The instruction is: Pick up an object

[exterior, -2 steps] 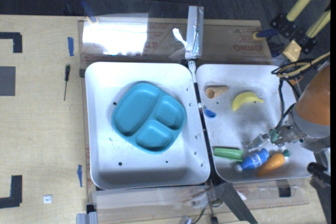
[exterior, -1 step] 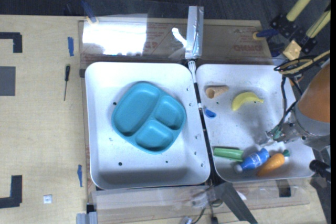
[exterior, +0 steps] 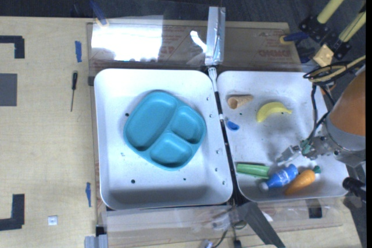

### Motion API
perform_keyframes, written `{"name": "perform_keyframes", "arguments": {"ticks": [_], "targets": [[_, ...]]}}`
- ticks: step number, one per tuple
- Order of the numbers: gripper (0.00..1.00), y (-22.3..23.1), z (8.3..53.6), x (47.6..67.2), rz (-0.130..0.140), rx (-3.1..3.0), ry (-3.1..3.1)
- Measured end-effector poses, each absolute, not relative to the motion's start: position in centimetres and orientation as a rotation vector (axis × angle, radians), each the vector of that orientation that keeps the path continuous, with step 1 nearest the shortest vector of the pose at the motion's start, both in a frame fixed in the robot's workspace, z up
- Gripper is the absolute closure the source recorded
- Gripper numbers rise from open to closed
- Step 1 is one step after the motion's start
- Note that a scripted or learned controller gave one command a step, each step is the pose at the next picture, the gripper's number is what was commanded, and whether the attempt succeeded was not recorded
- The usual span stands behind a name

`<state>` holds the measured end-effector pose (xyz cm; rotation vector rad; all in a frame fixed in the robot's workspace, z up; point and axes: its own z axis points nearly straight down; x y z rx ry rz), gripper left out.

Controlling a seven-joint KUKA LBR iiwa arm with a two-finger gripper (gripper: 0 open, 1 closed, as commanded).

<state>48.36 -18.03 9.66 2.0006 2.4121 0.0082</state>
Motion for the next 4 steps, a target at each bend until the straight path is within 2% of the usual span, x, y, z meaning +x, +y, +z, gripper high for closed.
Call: {"name": "perform_keyframes", "arguments": {"ticks": [1, 2, 3, 4], "targets": [[0.0, -20.5, 8.7, 48.2, 0.008, 1.875, 2.517], [0.0, -11.6, 8.8, 55.6, 0.014, 1.915, 2.481], [0.0, -10.1, 8.7, 59.5, 0.007, 1.933, 2.467], [0.0, -12.2, 8.5, 65.7, -0.023, 2.355, 2.103]]}}
